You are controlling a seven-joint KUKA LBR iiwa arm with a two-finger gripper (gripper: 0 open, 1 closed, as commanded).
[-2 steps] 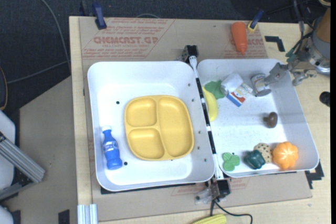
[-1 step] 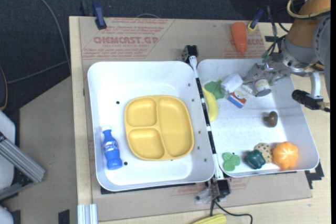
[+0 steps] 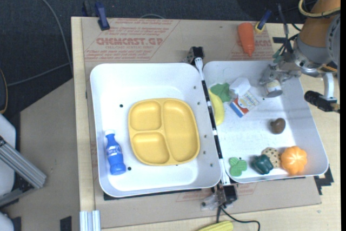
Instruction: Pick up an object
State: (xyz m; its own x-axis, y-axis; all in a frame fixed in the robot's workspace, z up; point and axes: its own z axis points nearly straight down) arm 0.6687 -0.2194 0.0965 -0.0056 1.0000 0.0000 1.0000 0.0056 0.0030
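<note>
My gripper [image 3: 272, 84] hangs low over the far right part of the right bin [image 3: 308, 116], with the arm coming in from the right. Just left of it lie a white packet with red and blue print [image 3: 243, 98], a green toy [image 3: 220, 90] and a yellow banana [image 3: 217, 109]. A small brown piece [image 3: 277, 125] sits below the gripper, apart from it. Along the near edge lie an orange pumpkin [image 3: 294, 159], a cookie [image 3: 272, 154], a dark green piece [image 3: 262, 165] and a light green piece [image 3: 237, 166].
The left bin [image 3: 108, 89] holds a yellow divided plate [image 3: 162, 131] and a blue bottle [image 3: 113, 154] near its left wall. An orange carrot [image 3: 246, 38] lies on the bench behind the right bin. The bins meet along a central wall.
</note>
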